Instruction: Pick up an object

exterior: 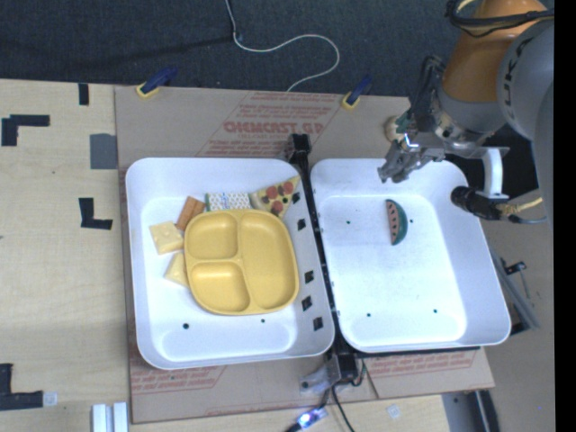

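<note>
The bench is a pale wooden surface with black tape marks, overlaid by a cardboard sheet on which two shallow white bins sit side by side. The left bin holds a yellow divided plate with several small food-like pieces tucked around its upper and left edges, among them a pizza-slice piece and pale cracker-like squares. The right bin contains a single item, a watermelon slice, lying flat in the upper middle of the bin floor, well clear of the walls. The gripper hangs over the far rim of the right bin, above and slightly behind the slice and apart from it. Whether it is open or closed cannot be determined from this angle; nothing is seen held in it. Assessment: the pick is not yet made. The watermelon slice appears the likeliest target, being nearest the tool. Remaining work, as judged: align over the slice, descend, close on it, and lift it clear of the bin.
</note>
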You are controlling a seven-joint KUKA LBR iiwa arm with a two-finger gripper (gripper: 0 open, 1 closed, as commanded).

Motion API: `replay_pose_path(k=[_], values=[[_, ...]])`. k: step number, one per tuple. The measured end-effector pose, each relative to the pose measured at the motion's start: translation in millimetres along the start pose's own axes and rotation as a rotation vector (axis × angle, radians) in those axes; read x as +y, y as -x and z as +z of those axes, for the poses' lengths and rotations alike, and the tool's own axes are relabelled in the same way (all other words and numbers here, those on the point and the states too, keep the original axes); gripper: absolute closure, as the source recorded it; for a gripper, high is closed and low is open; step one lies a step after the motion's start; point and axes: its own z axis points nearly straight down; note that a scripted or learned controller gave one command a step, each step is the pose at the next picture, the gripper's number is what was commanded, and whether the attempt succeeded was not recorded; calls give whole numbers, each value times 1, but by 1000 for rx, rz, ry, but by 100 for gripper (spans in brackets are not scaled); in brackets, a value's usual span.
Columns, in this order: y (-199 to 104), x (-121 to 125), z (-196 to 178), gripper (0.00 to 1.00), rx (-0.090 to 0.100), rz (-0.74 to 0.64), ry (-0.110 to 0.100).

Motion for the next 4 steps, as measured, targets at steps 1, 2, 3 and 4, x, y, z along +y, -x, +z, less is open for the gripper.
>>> replay_pose_path(k=[1, 2, 3, 4], values=[[-36, -34, -9, 100, 1, -2, -3], [-70, -71, -13, 100, 1, -2, -5], [-113, -102, 8, 100, 0, -2, -7], [-119, -113, 9, 100, -1, 1, -6]])
